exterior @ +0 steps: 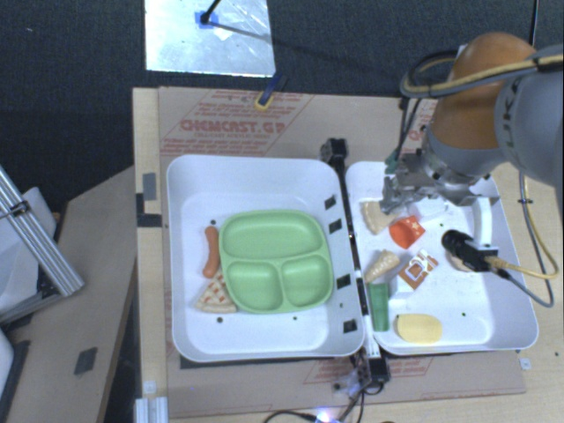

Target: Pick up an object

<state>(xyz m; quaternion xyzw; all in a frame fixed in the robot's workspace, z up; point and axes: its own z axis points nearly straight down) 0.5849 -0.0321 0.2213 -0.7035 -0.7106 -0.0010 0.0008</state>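
**Right bin, objects nearest the gripper.** A pale beige wedge (374, 217) lies near the left wall of the right bin (511, 320), in its upper half. Just to its right is a small red-orange piece (406, 232) with a crumpled, glossy look. The gripper (398, 192) hangs just above and between these two, under the grey arm (529, 122) and its orange band (480, 86). Its body hides the tips, so whether it is open or closed cannot be told, and nothing is seen held in it.

**Surface and room.** Two shallow white bins sit side by side on a tan board (238, 122) printed in red letters. The board rests on a pale bench top (97, 263). Dark carpet lies beyond it, with a shiny silver sheet (210, 25) at the top. Aluminium framing (31, 245) stands at the left edge.

**Other contents.** Lower in the right bin are:
- a second beige wedge (383, 265)
- a small orange-and-white box (418, 270) just beside it
- a green stick (378, 307) along the left wall
- a yellow oval block (418, 328) near the front

The left bin (189, 188) holds:
- a green three-part plate (275, 261) at its centre
- an orange-brown sausage (211, 249) upright at the plate's left
- a tan lattice triangle (215, 296) below the sausage, touching the plate's edge

**Obstructions.** The two nearest pieces lie close together, and the beige wedge is near the bin wall.
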